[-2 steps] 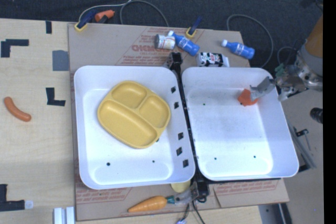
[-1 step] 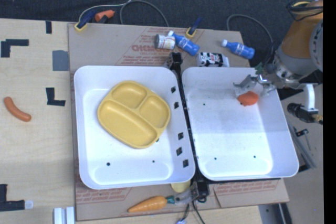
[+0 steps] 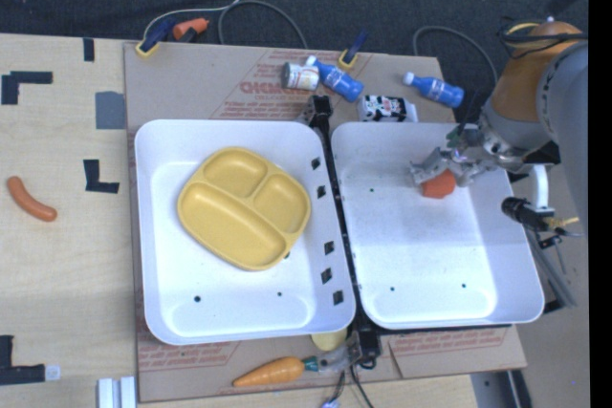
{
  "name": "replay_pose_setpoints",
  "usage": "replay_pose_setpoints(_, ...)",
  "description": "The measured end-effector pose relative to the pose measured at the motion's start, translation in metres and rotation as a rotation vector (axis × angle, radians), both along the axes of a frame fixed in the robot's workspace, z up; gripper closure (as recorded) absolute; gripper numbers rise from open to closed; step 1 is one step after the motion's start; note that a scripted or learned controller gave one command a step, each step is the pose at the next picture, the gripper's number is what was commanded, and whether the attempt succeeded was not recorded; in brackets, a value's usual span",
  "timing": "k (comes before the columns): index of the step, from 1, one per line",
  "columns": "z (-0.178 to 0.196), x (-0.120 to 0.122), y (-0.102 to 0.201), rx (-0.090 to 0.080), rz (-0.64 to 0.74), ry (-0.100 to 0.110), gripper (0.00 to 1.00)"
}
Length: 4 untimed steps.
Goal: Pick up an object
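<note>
Seemingly mid-grasp: end effector sits low in the right bin, right over a small orange-red object near the bin's back, arm angled in from the right; can't tell how wide it's open or whether it has hold.

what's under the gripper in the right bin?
A small orange-red object lies on the floor of the right bin, directly below the gripper. The gripper covers its top edge, so contact and the fingers' position can't be judged. The object's exact shape is unclear.
</note>
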<state>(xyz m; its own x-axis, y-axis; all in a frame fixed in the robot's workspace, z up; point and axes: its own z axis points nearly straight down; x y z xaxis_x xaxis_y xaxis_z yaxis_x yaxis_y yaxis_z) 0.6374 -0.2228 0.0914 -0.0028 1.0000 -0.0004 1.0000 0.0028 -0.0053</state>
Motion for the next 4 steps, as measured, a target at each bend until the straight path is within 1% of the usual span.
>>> replay_pose_setpoints(1, -0.005, 0.007, -0.001, -0.002, -0.001, -0.006, 0.0)
replay_pose_setpoints(2, -0.004, -0.015, 0.047, -0.005, 0.0, -0.012, 0.0)
replay_pose_setpoints(3, 0.008, -0.013, 0.045, -0.005, -0.001, -0.015, 1.0)
replay_pose_setpoints(4, 0.049, 0.014, 0.096, 0.001, 0.003, -0.008, 1.0)
